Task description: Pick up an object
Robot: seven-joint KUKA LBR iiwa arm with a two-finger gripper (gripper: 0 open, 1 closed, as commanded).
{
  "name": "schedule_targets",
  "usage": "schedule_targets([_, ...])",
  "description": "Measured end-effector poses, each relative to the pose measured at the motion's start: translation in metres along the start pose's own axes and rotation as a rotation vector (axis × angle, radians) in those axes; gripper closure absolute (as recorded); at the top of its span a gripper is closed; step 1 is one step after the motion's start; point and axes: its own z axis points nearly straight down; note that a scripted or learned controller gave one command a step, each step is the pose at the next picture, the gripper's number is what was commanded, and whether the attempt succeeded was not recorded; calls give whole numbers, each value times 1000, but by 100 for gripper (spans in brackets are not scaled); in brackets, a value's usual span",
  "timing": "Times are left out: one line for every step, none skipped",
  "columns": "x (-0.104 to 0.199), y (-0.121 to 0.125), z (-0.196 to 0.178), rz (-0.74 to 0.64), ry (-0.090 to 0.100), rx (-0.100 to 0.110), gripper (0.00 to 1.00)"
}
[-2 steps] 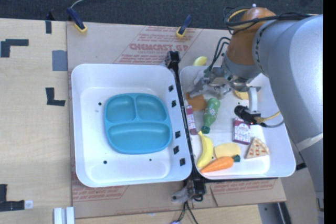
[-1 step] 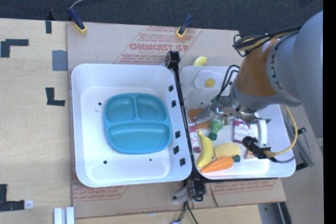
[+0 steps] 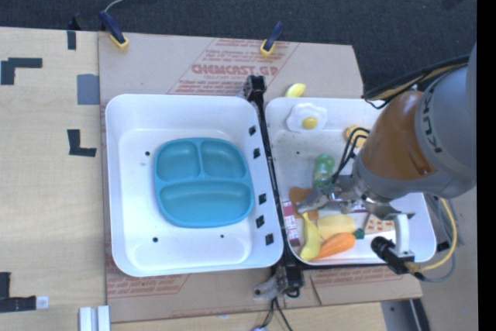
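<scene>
From above, a smooth, glossy blue plastic tray (image 3: 204, 182) with three moulded compartments lies in the left white bin (image 3: 128, 244). The right bin (image 3: 283, 137), just beside it, holds toy food: a fried egg (image 3: 305, 119), a green bottle (image 3: 322, 169), a yellow banana (image 3: 311, 240), an orange carrot (image 3: 336, 245). The end effector (image 3: 329, 199) hangs over these; its grip state cannot be told.

Arm (image 3: 411, 139) is reaching in from 3 o'clock, gripper (image 3: 329, 198) sitting low in the right bin (image 3: 291, 147) over toy food: carrot (image 3: 337, 245), banana (image 3: 310, 239), green piece (image 3: 322, 167). Fried egg (image 3: 304, 118) at 12. Blue divided plate (image 3: 204, 181) is lying in the left bin (image 3: 124, 167).
</scene>
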Motion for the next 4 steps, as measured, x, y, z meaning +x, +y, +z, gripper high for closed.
schedule_targets([12,73,1,-3,1,1,0])
schedule_targets([16,16,1,-1,0,3,0])
schedule_targets([12,85,2,-2,0,1,0])
schedule_targets([11,59,1,-2,0,1,0])
